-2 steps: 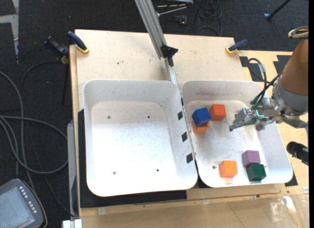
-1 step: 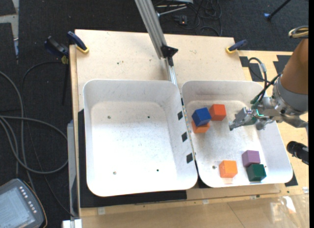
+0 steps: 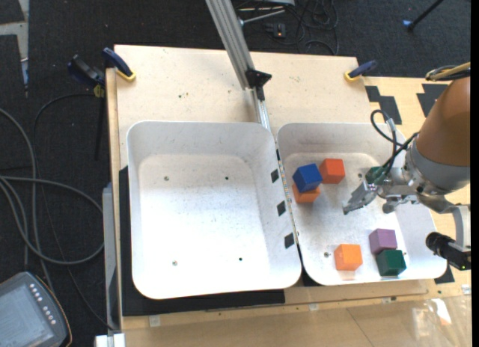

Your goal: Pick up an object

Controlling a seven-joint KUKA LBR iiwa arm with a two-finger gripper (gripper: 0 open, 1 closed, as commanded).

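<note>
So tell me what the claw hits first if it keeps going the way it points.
The claw points left and down, so probably the bare floor of the right bin; beyond lies the orange block under the blue cube. Its height is unclear.

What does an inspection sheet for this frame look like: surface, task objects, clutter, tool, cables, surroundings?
Surface: wooden bench bearing a left bin and a right bin, side by side.
Job's things: all in the right bin. Blue cube sits on an orange block; orange cube beside it; orange cube, purple cube and green cube near the front.
Clutter: clamps at the bench's back corners.
Tool: tool over the right bin, nothing seen between its fingers; open or shut unclear.
Cables: black cables on the floor to the left.
Surroundings: dark floor, metal pole, pendant screen.
</note>
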